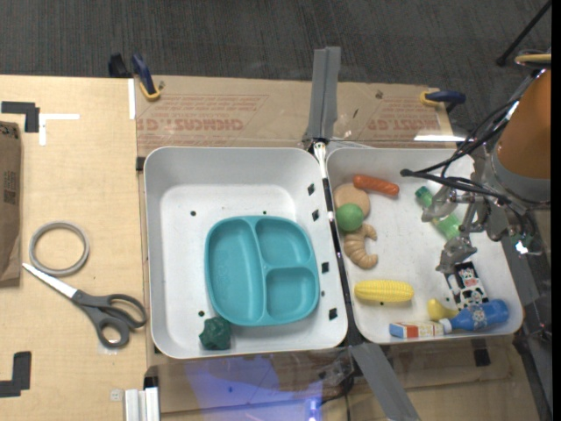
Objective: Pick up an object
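The right bin [399, 160] holds several toy items: an orange-red pepper [376, 185], a green ball [350, 217], a tan croissant [361, 246], a yellow corn cob [383, 291], a small yellow piece [438, 308], a blue bottle [480, 316], a white and red tube [416, 330] and pale green pieces [436, 209]. My gripper [458, 254] hangs over the right side of this bin, just above a small black and white item [467, 285] and right of the corn. The orange band of the arm [526, 147] shows at the right edge.
The left bin [166, 235] carries a teal divided plate [261, 270] and a dark green lump [216, 332] at its front. On the bench to the left lie scissors [88, 301] and a tape ring [59, 246]. Cables [456, 169] trail near the wrist.
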`<act>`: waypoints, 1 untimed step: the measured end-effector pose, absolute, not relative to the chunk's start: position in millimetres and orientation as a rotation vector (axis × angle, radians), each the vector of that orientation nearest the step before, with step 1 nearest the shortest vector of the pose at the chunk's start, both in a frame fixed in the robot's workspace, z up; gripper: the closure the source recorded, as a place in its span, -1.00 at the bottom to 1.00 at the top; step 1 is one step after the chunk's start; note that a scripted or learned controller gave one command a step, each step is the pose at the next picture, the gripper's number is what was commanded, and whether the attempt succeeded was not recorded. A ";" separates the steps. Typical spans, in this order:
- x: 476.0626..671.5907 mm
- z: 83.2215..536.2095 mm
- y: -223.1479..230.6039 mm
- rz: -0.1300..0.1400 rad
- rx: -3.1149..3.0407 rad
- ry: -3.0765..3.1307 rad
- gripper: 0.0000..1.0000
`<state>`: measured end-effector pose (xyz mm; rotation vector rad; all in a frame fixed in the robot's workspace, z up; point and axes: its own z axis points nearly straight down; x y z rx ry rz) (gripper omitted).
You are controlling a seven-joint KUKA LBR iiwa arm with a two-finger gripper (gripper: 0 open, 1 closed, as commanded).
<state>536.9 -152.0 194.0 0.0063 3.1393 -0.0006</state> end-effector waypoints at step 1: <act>603.1 94.8 -194.4 -0.002 0.410 3.111 -1.00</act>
